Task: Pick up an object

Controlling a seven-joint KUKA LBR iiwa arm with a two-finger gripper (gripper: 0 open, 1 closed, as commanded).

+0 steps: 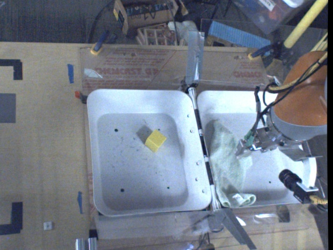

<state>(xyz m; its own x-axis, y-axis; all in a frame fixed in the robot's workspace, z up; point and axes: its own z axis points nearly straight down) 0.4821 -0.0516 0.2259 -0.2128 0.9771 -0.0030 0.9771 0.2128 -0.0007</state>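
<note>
Camera view: we log the gripper (pixel 244 146) low in the right bin (pixel 270 184), at the edge of a limp, crumpled pale-green cloth (pixel 226 163); we cannot tell its opening. Risk: soft fabric may slip free or snag on lifting. Left bin (pixel 104 113), smooth white plastic, holds a small yellow block (pixel 155 140).

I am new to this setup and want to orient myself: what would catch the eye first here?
The small yellow block stands out, alone near the middle of the left bin. In the right bin, a pale crumpled cloth lies along the left wall. The gripper is low at the cloth's right edge, under the arm's orange band.
</note>
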